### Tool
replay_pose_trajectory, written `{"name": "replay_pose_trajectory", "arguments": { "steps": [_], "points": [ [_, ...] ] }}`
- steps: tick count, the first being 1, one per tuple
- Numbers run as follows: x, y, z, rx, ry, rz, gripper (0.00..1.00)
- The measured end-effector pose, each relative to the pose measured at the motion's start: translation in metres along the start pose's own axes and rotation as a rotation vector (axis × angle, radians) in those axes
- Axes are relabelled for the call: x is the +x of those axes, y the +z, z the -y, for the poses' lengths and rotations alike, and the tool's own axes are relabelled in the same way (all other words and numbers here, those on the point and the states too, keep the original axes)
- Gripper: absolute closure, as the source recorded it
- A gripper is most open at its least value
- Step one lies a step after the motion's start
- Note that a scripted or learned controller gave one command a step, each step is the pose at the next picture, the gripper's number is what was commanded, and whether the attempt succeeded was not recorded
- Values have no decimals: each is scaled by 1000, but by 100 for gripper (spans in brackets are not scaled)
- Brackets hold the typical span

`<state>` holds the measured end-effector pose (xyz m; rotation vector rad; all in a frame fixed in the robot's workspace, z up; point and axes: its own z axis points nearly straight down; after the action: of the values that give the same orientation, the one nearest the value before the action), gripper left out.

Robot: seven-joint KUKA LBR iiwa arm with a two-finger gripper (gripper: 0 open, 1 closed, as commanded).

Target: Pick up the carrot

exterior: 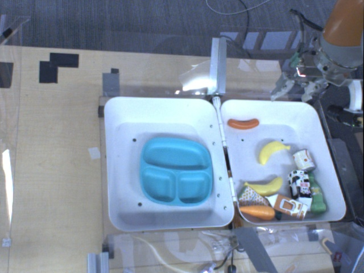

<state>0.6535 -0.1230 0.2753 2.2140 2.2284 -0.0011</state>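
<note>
Gripper point(297, 89) at upper right of frame, above the far rim of the right bin point(327, 132), metal fingers point(282, 86) splayed apart, gripping nothing. Smooth orange carrot point(257, 212), tapered, lying along the bottom edge of that glossy white bin, beside a curved yellow banana point(263, 186). Second banana point(272, 151) mid-bin; glossy sausage point(243, 123) near the top. Left bin point(122, 132): turquoise plastic divided plate point(176, 170), rounded, three compartments.

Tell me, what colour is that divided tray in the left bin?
The divided tray is light blue, seen plainly in the camera view, against the white left bin.
</note>
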Motion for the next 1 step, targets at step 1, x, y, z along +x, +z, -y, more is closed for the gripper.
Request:
{"name": "replay_pose_trajectory", "arguments": {
  "steps": [1],
  "points": [
    [-39,52,106,0,-73,0,0]
  ]
}}
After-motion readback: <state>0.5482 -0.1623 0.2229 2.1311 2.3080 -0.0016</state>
